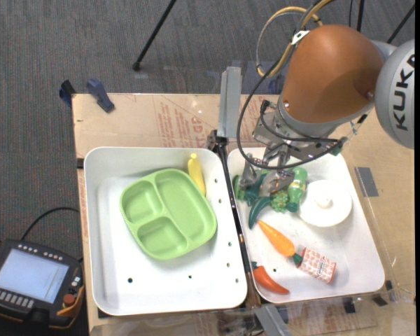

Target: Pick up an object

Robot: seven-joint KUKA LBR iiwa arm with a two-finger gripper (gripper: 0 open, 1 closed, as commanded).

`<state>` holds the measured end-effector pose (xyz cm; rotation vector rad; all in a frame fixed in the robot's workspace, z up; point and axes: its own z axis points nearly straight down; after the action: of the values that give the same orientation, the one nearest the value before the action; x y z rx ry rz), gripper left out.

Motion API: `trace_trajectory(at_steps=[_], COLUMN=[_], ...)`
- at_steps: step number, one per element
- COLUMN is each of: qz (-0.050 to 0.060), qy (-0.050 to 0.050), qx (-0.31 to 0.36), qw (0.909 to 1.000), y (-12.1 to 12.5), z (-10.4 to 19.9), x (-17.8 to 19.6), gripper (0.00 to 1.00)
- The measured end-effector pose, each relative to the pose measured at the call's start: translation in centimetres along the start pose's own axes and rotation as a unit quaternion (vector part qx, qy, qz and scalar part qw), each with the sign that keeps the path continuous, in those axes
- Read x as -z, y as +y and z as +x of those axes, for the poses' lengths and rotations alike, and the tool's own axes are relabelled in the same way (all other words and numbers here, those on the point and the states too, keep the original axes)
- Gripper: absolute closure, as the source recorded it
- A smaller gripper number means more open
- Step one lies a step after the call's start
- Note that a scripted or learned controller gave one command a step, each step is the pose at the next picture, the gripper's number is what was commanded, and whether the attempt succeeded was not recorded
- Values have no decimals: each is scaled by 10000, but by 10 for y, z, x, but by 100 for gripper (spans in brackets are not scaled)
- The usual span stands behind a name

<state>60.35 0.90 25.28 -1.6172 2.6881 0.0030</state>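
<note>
Green toys (276, 196) crowd end effector (271, 180).

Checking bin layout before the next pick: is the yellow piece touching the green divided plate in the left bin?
Touching. The camera view shows the yellow piece lying against the upper right rim of the green divided plate, no white gap between them.

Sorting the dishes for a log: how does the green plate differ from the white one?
The green plate lies in the left bin and is divided into three compartments; the white plate lies in the right bin, round and undivided. The green plate looks larger. Both lie flat, with toy food nearby.
</note>
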Motion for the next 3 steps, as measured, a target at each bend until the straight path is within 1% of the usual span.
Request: trace_trajectory(at_steps=[1, 2, 3], qz=[-16, -10, -38], qy=[3, 11, 11], qx=[543, 915, 1797], qw=[9985, 9958, 9837], y=[-24, 64, 95], z=[-31, 56, 96], x=[-30, -18, -67], gripper=[100, 100, 100])
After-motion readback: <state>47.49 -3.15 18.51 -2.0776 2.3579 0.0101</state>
